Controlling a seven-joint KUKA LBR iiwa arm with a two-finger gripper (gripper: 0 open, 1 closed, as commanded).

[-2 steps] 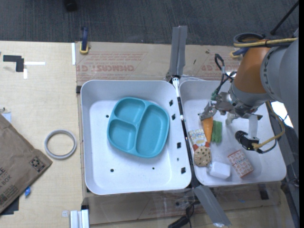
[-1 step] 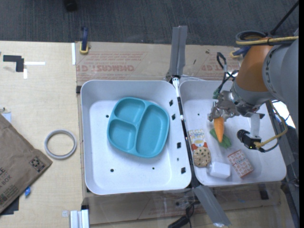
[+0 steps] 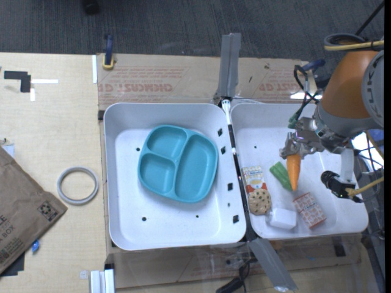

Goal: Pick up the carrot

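Note:
The orange carrot (image 3: 294,172) is in the right bin (image 3: 263,118), near its right side, with its thin tip pointing toward the front. Its thick end sits between the fingers of my gripper (image 3: 295,152), which is shut on it. The grey arm with its orange band (image 3: 348,87) comes in from the right, above the bin's far right corner. A green piece (image 3: 280,175) lies just left of the carrot, touching or nearly touching it.
Also in the right bin are a snack packet (image 3: 253,177), a cookie (image 3: 259,201), a white block (image 3: 283,217) and a red patterned box (image 3: 310,210). The left bin (image 3: 122,224) holds a blue divided plate (image 3: 178,162). A tape ring (image 3: 77,184) lies on the bench at left.

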